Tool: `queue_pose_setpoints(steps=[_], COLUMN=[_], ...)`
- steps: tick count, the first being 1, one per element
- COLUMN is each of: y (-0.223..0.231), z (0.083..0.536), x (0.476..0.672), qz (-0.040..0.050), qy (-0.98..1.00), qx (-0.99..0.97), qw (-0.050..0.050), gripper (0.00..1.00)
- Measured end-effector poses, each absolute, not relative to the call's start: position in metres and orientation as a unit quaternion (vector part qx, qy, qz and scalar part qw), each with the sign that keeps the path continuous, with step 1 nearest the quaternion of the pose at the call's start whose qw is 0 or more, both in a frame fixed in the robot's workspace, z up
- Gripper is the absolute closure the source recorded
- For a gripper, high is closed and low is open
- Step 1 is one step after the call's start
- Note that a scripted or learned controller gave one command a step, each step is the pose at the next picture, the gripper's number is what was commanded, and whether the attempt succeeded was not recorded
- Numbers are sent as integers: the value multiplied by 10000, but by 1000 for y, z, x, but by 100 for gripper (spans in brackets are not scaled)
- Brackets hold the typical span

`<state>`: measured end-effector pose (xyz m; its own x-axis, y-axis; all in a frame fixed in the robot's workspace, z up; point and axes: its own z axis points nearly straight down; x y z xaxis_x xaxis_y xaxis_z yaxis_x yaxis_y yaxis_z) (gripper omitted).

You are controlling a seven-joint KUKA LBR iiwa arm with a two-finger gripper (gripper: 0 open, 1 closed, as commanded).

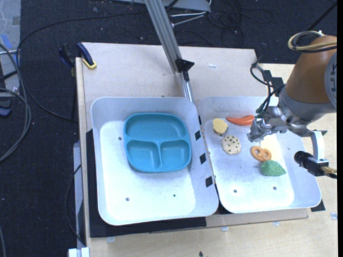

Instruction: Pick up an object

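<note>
The grey metal gripper (259,133) hangs just above the brown pretzel-shaped toy (261,153) in the right white bin (305,197); I cannot tell its finger state.

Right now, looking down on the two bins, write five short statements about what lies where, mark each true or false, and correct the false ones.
1. The blue divided tray lies in the left bin. True.
2. The cookie lies in the tray. False: it lies on the floor of the right bin.
3. The pretzel lies between the gripper and the green item. True.
4. The orange carrot lies at the near edge of the right bin. False: it lies toward the far edge.
5. The yellow item lies just beyond the cookie. True.
</note>
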<state>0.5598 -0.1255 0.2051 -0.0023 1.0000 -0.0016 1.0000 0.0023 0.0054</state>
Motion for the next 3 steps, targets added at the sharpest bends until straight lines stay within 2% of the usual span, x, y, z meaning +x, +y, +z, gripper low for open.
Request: queue_pose_setpoints(steps=[3], y=[53], z=[205], x=[594], qz=[13], qy=[7101], qx=[7041], qw=[-1], gripper=[100])
